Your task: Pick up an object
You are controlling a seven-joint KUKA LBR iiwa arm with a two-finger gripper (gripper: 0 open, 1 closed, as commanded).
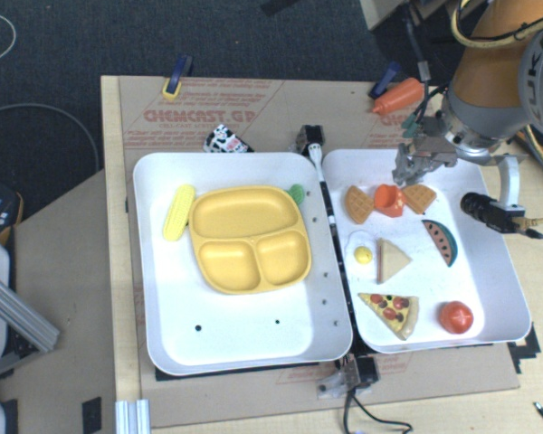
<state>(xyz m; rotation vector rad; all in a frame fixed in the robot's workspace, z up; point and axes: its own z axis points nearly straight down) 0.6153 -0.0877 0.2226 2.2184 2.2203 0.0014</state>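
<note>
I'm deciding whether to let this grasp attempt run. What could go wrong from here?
1. The gripper hovers over an orange-red piece wedged between two waffle pieces; closing could catch or push a neighbour instead.
2. This cluster sits near the right bin's back wall, so a nudged piece may jam there.

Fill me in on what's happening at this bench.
The grey arm reaches in from the right, its tool low over the far end of the right bin, just above an orange-red toy lying between two waffle pieces. Nothing is visibly held yet. That bin also holds a watermelon slice, pizza slice and tomato. The left bin has a yellow divided plate and corn.
</note>
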